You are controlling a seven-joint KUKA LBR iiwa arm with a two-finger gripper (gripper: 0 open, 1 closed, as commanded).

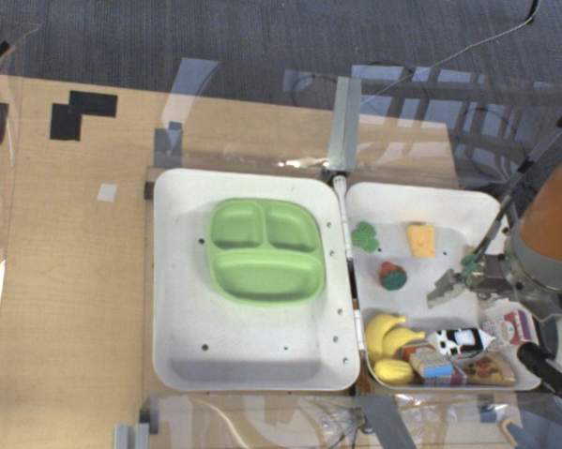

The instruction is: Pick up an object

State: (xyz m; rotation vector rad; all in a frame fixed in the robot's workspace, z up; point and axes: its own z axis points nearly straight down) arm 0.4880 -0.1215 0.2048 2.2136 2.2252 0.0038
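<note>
Gripper (447, 289) is hovered over the right bin (395, 201), nothing held.
Fingers are seen spread apart; the strawberry (393, 275) lies just left of them, banana (392, 339) nearer and lower, cheese wedge (421, 240) farther back.

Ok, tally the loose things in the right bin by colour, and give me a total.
Yellow: 2, the bananas and the cheese wedge
Green: 1, the broccoli
Red: 1, the strawberry
Black and white: 1, the cow-pattern toy
Mixed colours: 2, the small box and the flat packet
Total: 7
</note>
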